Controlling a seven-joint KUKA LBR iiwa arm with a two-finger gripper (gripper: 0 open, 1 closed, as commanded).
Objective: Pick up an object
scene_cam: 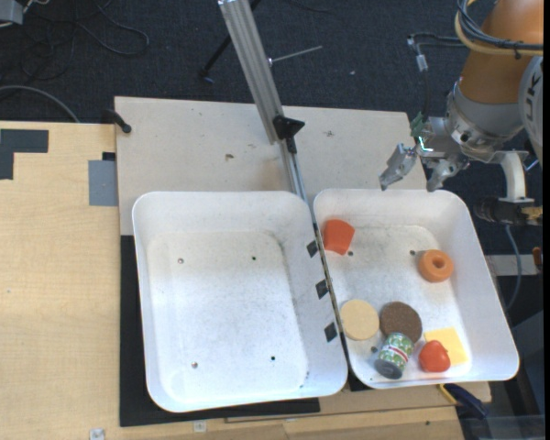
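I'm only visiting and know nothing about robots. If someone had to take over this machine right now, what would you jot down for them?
Tool: open, holding nothing, hovering over the far rim of the right bin.
In the right bin: orange cup, orange ring, tan disc, brown disc, small can, red piece, yellow block.
Done: nothing picked yet.
Left: descend, grasp one object, lift it.
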